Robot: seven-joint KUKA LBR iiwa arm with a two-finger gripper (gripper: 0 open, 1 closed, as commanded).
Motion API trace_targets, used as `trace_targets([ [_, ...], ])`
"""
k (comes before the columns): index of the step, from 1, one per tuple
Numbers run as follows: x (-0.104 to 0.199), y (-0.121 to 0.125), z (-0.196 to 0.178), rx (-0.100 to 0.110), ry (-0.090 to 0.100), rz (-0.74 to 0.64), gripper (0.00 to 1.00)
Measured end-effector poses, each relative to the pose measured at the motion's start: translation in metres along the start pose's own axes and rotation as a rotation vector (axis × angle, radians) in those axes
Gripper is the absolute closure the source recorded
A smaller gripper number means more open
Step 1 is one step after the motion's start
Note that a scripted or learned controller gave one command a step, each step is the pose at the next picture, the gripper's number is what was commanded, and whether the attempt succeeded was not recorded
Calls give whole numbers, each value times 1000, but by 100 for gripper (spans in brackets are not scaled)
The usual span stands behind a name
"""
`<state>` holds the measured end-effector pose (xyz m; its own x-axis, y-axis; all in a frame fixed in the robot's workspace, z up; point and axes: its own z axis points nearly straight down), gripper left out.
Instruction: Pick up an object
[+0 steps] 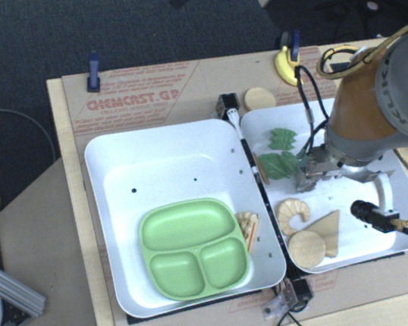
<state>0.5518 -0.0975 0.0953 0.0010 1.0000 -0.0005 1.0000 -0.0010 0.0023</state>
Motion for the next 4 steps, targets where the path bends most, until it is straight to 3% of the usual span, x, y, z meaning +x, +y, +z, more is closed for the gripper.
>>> trace_targets([
  [1,64,48,-111,-14,2,-10,100],
  [2,110,-33,-88,12,4,-5,100],
  [3,145,-74,-145,0,2,-6,100],
  [4,143,-72,-153,0,1,-2,100],
])
